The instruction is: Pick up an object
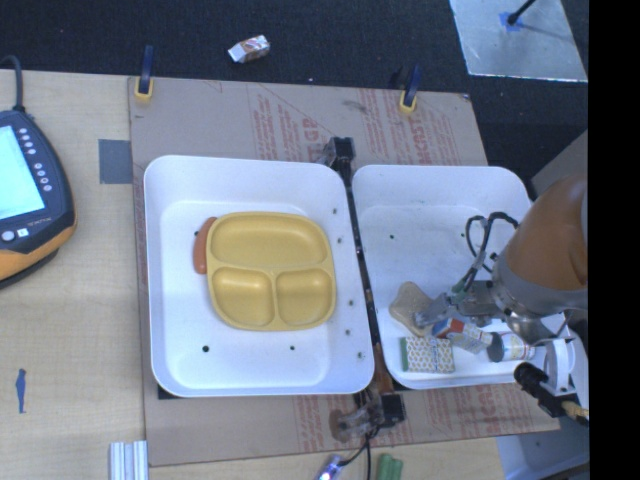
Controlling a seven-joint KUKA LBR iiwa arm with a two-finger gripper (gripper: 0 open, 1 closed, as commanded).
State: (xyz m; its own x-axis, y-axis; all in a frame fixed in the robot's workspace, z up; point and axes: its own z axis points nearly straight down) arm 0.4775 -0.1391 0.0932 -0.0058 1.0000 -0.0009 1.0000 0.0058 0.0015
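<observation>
In the right bin (420, 193), near its front, several small objects lie in a clump. Among them are a tan lump (407, 303), a green patterned packet (428, 355) and a small clear bottle (487, 344) lying on its side. My gripper (447, 314) is down in this clump, right beside the tan lump and above the packet. The grey arm with its orange band (548, 243) hides the bin's right side. A black wire loop (487, 233) lies behind the gripper.
The left bin (165, 268) holds a yellow divided plate (270, 270) with an orange-red object (201, 248) poking out at its left edge. A teach pendant (25, 198) lies on the bench at far left. Clamps (145, 86) pin the cardboard at the back.
</observation>
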